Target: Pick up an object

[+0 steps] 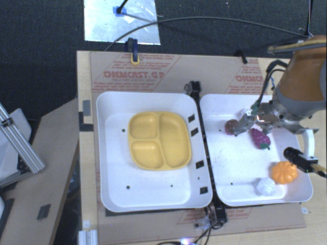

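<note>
Reaching in from the right, arm (301, 80) bent low, claw (244, 124) beside purple grapes (259, 138)

robot lab: bench (168, 68) w/ white bins (110, 152)

A single fixed camera looks down at a slant from above the table (168, 65), far enough back to take in both white bins (110, 152) side by side; the arm (304, 75) enters from the right.

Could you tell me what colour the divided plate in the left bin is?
Yellow: the divided plate, in the camera view.
</note>
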Robot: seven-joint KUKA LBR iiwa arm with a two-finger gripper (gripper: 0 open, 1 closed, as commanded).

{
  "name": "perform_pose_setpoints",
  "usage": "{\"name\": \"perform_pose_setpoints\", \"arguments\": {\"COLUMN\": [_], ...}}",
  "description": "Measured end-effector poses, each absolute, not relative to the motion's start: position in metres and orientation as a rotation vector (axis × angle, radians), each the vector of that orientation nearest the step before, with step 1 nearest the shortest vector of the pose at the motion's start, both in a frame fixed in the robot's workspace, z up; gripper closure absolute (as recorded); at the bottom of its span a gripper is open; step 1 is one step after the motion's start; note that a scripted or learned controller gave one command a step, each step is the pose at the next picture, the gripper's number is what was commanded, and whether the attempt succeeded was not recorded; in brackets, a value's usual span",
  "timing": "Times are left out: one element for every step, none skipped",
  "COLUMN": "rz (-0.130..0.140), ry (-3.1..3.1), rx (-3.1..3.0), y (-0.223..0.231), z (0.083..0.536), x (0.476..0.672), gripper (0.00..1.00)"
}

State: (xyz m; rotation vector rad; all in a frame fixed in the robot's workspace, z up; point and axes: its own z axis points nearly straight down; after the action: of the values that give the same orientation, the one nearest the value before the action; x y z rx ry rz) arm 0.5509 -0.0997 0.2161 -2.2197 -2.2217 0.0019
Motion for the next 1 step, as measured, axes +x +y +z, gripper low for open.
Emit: {"name": "perform_pose_setpoints", "arguments": {"rz": [0.001], "ry": [-2.221], "rx": [-2.219], "y": [-0.0993], "z": [0.1728], "x": [0.5456], "gripper": [0.0]}}
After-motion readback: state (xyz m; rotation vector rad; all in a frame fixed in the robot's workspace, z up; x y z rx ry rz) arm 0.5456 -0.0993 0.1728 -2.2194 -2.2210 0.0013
